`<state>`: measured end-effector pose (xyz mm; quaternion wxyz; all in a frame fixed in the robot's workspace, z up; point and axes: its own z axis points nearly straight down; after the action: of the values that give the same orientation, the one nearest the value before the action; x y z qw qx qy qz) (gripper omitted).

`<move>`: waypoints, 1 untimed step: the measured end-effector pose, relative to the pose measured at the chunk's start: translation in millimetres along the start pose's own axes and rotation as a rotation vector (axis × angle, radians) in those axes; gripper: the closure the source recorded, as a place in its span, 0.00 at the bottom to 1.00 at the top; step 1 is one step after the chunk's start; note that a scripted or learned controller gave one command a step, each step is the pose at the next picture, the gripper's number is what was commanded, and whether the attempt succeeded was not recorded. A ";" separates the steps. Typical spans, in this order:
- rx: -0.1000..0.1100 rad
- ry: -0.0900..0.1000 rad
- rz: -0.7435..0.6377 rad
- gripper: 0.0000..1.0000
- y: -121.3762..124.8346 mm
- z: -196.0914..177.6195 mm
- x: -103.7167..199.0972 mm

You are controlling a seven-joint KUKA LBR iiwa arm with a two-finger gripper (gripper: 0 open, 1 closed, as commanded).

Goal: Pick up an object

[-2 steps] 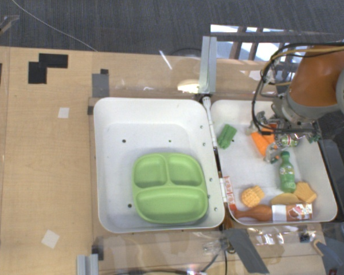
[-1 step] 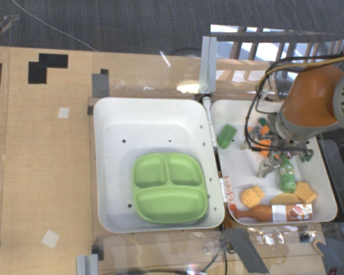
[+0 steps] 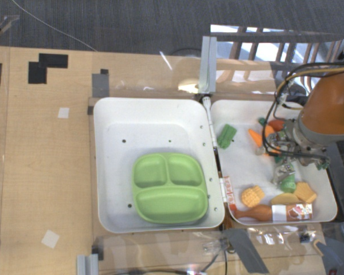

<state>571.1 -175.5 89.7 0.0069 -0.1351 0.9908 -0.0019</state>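
Orange band [image 3: 331, 105], grey wrist, black cables looping; metal pincer [image 3: 285, 168], seemingly silver.

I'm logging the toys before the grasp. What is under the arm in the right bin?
Below the arm, in the right bin, a small green toy sits under the gripper, with an orange carrot-like piece beside it. The wrist covers whatever lies further right.

Two white bins [image 3: 155, 110] are borne by a pale wooden surface [image 3: 40, 171] marked with black squares [image 3: 46, 66]. A light green divided plate [image 3: 169, 188] is seen in the left bin. In the right bin, a green block [image 3: 226, 136], an orange carrot [image 3: 255, 137], a yellow corn piece [image 3: 251, 196] and a red-and-white packet [image 3: 298, 212] are seen.
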 end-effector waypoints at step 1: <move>-0.001 -0.001 -0.004 0.00 19.3 0.8 -37.8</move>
<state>602.4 -146.7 89.3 0.0074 -0.1372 0.9905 -0.0011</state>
